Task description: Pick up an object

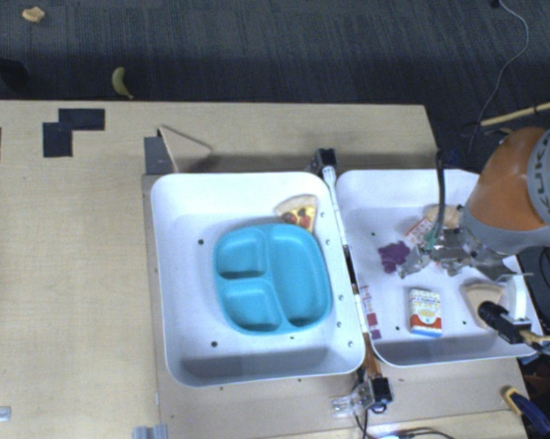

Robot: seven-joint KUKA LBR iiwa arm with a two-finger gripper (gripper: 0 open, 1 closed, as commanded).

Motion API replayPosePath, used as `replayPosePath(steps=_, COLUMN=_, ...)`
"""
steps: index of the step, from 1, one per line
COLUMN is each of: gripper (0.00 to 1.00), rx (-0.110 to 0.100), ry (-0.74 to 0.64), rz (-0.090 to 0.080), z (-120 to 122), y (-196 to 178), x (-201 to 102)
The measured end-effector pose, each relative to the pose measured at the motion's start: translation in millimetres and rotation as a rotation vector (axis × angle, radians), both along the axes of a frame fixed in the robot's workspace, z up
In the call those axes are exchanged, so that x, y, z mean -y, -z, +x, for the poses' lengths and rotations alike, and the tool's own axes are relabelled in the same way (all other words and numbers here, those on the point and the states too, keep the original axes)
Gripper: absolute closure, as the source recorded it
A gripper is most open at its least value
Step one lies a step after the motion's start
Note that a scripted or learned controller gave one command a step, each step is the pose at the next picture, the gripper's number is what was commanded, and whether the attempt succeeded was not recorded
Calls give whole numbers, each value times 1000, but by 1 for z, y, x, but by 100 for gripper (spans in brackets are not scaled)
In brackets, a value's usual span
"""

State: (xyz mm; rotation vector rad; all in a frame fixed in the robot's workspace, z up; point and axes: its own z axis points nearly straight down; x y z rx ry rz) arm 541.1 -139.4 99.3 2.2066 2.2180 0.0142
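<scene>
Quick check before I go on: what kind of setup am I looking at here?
Likely a robot lab's bin-picking bench: two shallow white bins on a pale wooden bench, a grey-and-orange arm reaching in, toy items like a blue divided plastic tray.

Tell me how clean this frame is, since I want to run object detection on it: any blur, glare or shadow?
Camera view: soft overall; the claw and the purple object beside it blur together. The white bins are bright but not blown out, shaded along their lower walls. The blue tray reads clearly with a faint sheen.
</scene>
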Motion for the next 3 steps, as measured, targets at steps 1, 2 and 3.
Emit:
replayPosePath(steps=1, gripper=100, rx=4, ry=-3, rz=0, z=2, y=-11, x=-1)
replayPosePath(steps=2, gripper=0, rx=3, ry=-3, rz=0, z=1, y=-11, x=-1)
replayPosePath(steps=3, gripper=0, rx=-4, ry=3, rz=1, z=-51, y=12, x=-47)
